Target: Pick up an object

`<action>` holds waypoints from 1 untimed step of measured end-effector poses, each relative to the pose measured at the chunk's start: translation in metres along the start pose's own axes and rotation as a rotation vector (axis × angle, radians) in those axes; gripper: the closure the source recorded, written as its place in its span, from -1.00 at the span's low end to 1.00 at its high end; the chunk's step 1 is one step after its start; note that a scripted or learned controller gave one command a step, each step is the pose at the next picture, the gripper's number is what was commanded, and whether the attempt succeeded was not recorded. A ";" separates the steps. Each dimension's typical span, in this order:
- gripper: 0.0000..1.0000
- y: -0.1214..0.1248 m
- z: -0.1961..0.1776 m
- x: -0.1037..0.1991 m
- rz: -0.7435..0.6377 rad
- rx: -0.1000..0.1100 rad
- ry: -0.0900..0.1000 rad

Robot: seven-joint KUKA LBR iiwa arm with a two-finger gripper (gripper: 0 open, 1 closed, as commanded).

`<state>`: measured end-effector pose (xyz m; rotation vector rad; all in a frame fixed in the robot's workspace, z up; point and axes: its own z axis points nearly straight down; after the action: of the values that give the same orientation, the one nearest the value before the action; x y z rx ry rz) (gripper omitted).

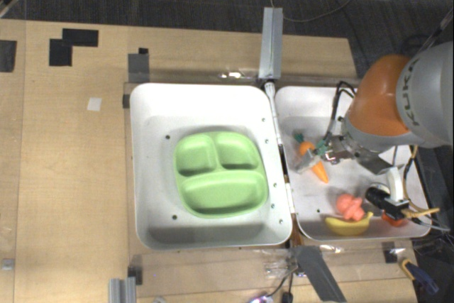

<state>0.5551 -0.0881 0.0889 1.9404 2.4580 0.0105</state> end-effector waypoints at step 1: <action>1.00 0.004 -0.010 0.000 0.000 -0.007 0.000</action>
<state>0.5586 -0.0871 0.0990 1.9377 2.4545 0.0189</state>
